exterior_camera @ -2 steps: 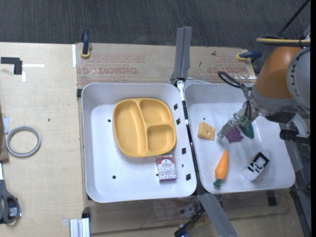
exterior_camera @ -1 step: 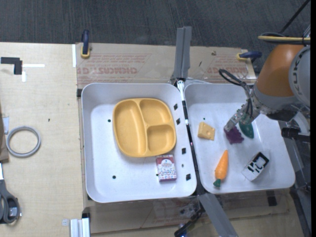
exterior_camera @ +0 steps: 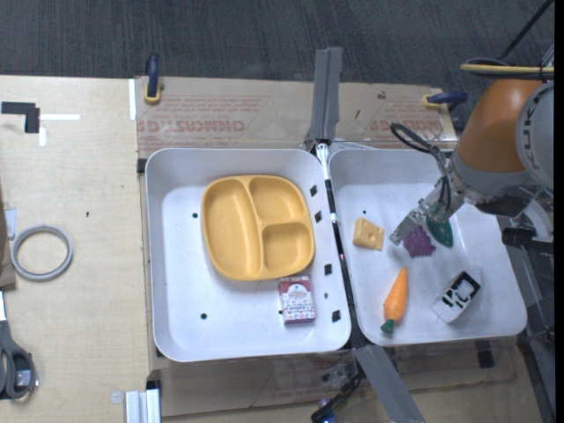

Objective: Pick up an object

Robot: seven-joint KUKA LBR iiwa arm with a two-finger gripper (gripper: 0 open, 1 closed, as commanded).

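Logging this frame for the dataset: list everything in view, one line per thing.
bins: two, white, side by side on bench
divided plate: one, yellow, left bin
small carton: one, pink-red, left bin, near plate
cheese wedge: one, yellow, right bin
carrot: one, orange, right bin
grapes: one, purple, right bin, at gripper
box: one, white-black, right bin
tape roll: one, grey, bench left
arm: one, grey-orange, right
gripper: one, over grapes
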